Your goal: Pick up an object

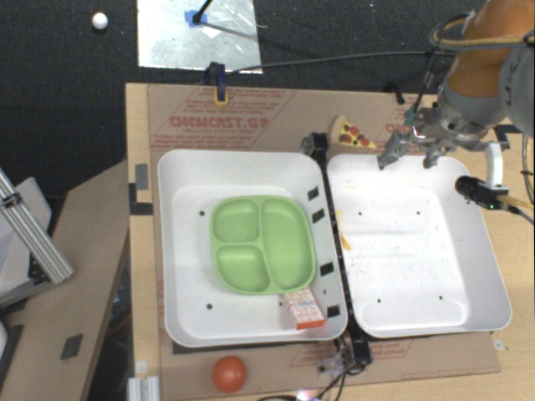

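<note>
The gripper [411, 150] hangs over the far edge of the right bin [418, 307]. Its two fingers are spread apart with nothing between them. In the left bin [184, 190] lies a green plate [261, 243] with three parts. A small box [303, 309] sits at the plate's near right corner. A toy pizza slice [352, 134] lies on the bench past the bins. An orange ball [229, 373] sits on the bench near the left bin
</note>
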Robot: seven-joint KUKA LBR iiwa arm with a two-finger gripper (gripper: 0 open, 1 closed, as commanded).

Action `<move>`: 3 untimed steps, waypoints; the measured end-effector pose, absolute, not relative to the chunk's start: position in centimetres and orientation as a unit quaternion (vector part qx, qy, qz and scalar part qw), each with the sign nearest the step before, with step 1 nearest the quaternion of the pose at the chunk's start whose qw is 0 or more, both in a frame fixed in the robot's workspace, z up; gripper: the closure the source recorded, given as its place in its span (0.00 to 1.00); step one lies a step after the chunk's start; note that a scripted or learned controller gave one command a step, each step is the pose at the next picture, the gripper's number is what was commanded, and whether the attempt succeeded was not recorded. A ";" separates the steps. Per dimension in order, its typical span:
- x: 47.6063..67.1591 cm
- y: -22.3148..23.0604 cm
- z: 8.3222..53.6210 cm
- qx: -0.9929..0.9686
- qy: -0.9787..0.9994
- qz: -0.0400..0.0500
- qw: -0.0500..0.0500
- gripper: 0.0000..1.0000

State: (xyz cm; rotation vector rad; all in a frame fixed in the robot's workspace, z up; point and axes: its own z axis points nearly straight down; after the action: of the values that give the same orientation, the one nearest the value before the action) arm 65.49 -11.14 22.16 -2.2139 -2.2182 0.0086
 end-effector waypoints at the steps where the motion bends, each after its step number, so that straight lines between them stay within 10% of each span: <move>1: 65.7 -11.1 22.8 -0.706 -0.708 -0.001 -0.001 0.00; 3: 66.0 -11.0 12.8 -0.706 -0.709 0.000 0.001 0.00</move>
State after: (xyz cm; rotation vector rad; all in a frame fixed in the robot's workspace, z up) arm 65.97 -11.00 12.81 -2.2158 -2.2254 0.0015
